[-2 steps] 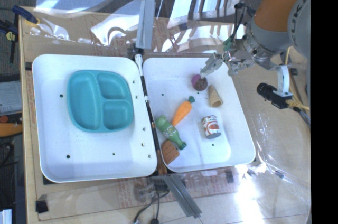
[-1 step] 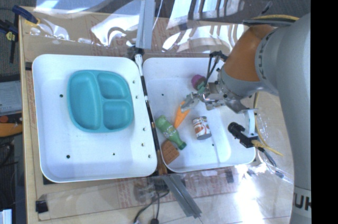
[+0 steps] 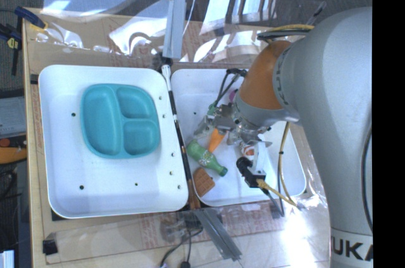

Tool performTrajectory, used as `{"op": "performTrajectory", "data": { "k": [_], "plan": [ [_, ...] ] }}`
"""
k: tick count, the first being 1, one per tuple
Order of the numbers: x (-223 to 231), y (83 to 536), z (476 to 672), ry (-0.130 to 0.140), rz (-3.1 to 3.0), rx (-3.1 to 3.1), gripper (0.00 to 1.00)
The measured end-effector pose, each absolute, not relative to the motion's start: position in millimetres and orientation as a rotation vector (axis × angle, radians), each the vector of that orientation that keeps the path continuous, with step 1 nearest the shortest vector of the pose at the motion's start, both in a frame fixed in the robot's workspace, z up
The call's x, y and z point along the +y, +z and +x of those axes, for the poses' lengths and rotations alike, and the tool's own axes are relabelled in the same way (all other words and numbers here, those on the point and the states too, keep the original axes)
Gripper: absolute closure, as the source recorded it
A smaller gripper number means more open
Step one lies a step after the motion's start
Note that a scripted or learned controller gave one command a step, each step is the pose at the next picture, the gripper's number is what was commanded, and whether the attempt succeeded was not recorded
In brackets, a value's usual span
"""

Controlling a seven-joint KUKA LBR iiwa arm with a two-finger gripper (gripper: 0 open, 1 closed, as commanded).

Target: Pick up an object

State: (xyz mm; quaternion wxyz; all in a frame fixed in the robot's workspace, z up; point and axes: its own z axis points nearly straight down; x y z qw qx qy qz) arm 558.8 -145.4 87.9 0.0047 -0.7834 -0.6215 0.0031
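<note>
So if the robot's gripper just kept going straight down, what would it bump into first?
Probably the orange carrot-like toy. The gripper points down into the right bin, just above that toy, with the green bottle a little farther off. Depth is hard to judge from this slanted view, so it might touch the bin floor beside it.

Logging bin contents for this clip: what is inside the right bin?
In the right bin lie a green bottle, an orange piece and a brown item near its left wall. The arm covers much of the bin's floor, so anything beneath it is hidden.

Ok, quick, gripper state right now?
Gripper: low in the right bin by the orange piece; open or shut cannot be told.
</note>
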Motion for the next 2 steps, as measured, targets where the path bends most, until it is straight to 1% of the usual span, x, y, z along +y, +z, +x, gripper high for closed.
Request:
{"op": "performTrajectory", "data": {
  "k": [1,2],
  "plan": [
    [-146,94,558.3,0.017,-2.446,-1.946,1.00],
    [-112,206,596.7,0.006,-2.304,-2.128,1.00]
  ]
}}
